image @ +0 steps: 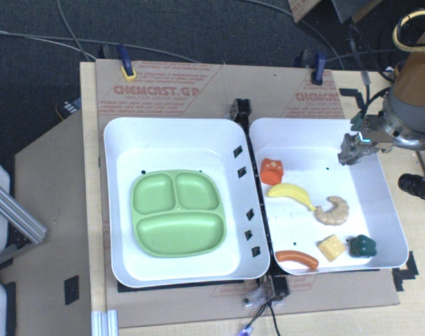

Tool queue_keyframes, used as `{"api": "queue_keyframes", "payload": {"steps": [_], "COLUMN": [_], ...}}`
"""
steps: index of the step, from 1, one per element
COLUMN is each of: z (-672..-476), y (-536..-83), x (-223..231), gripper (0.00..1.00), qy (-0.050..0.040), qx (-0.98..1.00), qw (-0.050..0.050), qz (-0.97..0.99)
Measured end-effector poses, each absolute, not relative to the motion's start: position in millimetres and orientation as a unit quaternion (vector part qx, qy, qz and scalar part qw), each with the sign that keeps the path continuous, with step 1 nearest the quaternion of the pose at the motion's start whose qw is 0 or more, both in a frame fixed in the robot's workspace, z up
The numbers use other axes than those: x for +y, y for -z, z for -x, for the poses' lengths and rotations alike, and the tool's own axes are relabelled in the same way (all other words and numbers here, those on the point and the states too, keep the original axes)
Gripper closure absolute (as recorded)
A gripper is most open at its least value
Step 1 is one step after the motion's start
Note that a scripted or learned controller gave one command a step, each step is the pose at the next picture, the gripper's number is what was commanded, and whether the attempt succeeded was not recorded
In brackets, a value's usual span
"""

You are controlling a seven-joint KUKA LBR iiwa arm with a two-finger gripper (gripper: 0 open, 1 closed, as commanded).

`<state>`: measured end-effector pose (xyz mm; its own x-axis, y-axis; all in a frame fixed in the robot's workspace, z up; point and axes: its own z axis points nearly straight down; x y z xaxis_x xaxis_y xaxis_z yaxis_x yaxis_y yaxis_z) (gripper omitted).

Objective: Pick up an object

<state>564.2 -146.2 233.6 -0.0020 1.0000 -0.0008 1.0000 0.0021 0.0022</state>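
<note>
Grey claw [350,152], seemingly empty, above right bin [380,208].

Left bin [117,187]: white, holding a pale green divided tray [177,212]. Right bin [380,194]: white, black dots. Contents: orange-red block [272,171] at 10 o'clock; yellow banana [291,194]; tan shrimp [332,210]; yellow cheese wedge [330,247]; dark green piece [362,246]; red sausage [296,259] at 7 o'clock.

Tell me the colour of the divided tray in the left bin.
Light green; the divided tray shows plainly in the camera view, lying flat in the left bin.
</note>
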Motion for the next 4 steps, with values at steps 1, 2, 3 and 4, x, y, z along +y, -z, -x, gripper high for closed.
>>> {"api": "queue_keyframes", "payload": {"steps": [1,2,3,4], "z": [-556.7,-554.7,-548.5,-535.8], "y": [-220,-209,-200,-204], "x": [-92,-41,12,76], "gripper": [1.00,1.00,1.00,1.00], "qy": [0.0011,0.0012,0.0017,0.0015], "qx": [0.709,0.709,0.709,0.710], "qw": [-0.004,-0.004,-0.004,-0.004], "qz": [-0.705,-0.705,-0.705,-0.704]}}
